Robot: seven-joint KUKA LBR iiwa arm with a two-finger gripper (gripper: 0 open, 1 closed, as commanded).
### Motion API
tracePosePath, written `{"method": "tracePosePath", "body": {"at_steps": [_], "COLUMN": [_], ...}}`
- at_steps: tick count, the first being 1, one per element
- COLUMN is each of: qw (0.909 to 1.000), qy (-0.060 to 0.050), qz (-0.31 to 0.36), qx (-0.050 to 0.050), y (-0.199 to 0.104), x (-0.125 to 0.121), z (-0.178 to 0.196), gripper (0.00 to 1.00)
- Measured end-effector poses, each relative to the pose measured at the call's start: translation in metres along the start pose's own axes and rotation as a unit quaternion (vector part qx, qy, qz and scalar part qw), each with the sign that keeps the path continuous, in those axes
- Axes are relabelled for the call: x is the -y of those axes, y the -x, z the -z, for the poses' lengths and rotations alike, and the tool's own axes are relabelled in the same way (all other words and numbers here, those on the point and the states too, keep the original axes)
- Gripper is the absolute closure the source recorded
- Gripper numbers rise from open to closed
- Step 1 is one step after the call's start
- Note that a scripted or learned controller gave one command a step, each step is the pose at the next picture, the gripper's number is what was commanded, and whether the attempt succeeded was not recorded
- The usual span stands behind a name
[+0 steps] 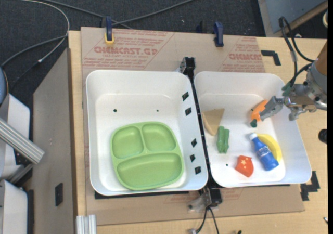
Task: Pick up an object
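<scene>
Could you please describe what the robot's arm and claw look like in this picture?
The arm enters from the right as a grey metallic wrist with an orange-brown band above it and black cables looping beside it. The claw is small, of silver-grey metal.

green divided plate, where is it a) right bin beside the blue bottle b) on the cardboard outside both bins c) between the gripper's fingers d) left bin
d: the green divided plate lies flat in the left bin, while the blue bottle sits in the right bin.

Bright, even light; soft shadows
</scene>
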State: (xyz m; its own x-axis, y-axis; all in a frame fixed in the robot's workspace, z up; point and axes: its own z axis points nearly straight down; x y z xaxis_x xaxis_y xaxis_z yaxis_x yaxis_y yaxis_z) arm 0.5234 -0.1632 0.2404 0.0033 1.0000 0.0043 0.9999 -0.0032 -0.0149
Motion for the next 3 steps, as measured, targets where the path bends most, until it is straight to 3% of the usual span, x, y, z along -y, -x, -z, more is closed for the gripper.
{"method": "tracePosePath", "body": {"at_steps": [1,3], "qw": [1.0000,1.0000], "qy": [0.007,0.003], "qz": [0.002,0.001], "qx": [0.001,0.000], "y": [-0.001,0.001], "x": [-0.002,0.010], "z": [0.007,-0.099], "gripper": [0.00,0.00]}}
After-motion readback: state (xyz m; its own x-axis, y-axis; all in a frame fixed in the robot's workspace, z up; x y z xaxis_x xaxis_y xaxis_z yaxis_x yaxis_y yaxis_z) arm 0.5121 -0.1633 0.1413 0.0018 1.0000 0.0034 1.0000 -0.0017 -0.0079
